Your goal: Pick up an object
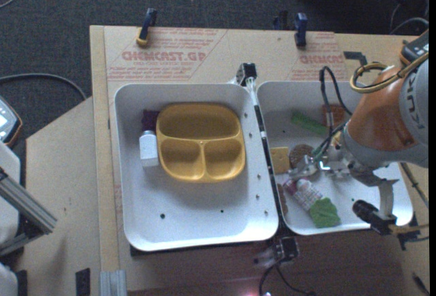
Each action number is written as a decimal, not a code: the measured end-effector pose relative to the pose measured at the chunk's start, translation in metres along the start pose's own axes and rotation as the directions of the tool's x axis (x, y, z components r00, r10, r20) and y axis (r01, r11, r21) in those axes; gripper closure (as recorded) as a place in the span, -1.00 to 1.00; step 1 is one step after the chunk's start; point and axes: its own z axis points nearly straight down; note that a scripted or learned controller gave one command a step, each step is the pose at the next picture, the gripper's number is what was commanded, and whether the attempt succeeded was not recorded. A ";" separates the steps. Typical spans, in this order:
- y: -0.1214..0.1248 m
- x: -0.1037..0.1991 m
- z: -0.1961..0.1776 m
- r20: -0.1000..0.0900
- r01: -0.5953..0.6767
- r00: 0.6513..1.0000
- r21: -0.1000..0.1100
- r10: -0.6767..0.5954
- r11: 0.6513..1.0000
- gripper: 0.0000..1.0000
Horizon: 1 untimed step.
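Pincer (pixel 308 166) sat low in right bin (pixel 402 209), grip state unreadable | green leafy item (pixel 325 213) just below it | yellow divided plate (pixel 201 141) in left bin (pixel 129 172)

I'm working in what's looking like a robotics lab: my bench (pixel 204 49) is sitting on dark carpet, clamps (pixel 146 26) are pinning the far edge, and loose cables (pixel 41 80) are trailing across the floor on the left.
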 end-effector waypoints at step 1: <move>0.002 -0.001 -0.015 0.003 0.000 1.000 -0.009 0.000 1.000 1.00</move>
